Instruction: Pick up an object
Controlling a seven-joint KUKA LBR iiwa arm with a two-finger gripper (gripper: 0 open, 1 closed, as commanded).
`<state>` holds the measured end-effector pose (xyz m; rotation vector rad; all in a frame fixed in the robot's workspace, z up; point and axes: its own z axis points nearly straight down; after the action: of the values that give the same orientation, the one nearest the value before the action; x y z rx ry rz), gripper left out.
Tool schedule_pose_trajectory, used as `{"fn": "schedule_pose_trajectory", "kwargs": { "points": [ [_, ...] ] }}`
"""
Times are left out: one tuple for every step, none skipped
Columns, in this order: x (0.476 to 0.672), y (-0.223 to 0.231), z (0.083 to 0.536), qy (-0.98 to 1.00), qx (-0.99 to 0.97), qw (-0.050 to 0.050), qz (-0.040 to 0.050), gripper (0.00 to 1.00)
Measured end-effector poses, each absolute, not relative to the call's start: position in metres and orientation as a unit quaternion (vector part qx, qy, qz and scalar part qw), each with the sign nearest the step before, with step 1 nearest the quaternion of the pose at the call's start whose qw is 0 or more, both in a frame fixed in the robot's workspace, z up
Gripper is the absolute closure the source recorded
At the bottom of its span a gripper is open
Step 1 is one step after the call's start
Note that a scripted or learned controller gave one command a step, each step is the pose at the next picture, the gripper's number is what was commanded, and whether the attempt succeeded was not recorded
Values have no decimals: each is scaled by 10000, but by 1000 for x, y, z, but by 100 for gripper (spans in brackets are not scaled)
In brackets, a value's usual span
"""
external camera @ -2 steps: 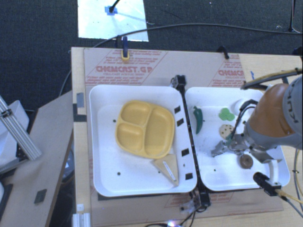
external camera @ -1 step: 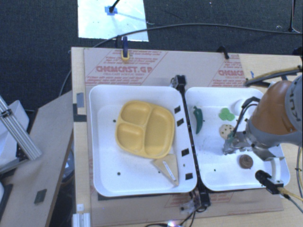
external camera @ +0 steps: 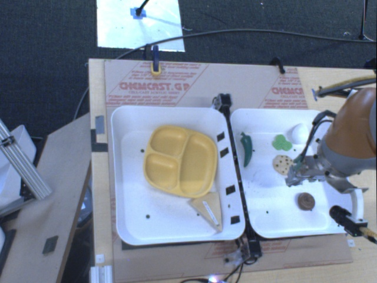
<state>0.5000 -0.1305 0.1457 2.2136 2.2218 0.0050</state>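
The right bin (external camera: 277,226) holds a dark green chili pepper (external camera: 245,148), a small green leafy piece (external camera: 282,141), a white rounded object (external camera: 298,132), a speckled cookie (external camera: 281,164) and a brown round disc (external camera: 305,201). My gripper (external camera: 294,179) reaches in from the right and hangs low over the right bin. It sits just below and right of the cookie and up and left of the brown disc. Nothing shows between its tips.
The left bin (external camera: 126,175) holds a yellow divided plate (external camera: 179,160) and a tan wedge-shaped piece (external camera: 207,210) near its front right corner. A black-marked divider (external camera: 231,170) separates the bins. The arm's grey and orange body covers the right bin's far right side.
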Motion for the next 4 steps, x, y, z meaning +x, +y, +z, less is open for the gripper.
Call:
{"fn": "schedule_pose_trajectory", "kwargs": {
  "points": [
    [506,-131,210,7089,7053,40,24,100],
    [507,-131,208,7086,7056,10,6,100],
    [511,-70,219,7110,7032,4,20,100],
    [506,-7,222,7113,7029,-3,15,100]
  ]
}}
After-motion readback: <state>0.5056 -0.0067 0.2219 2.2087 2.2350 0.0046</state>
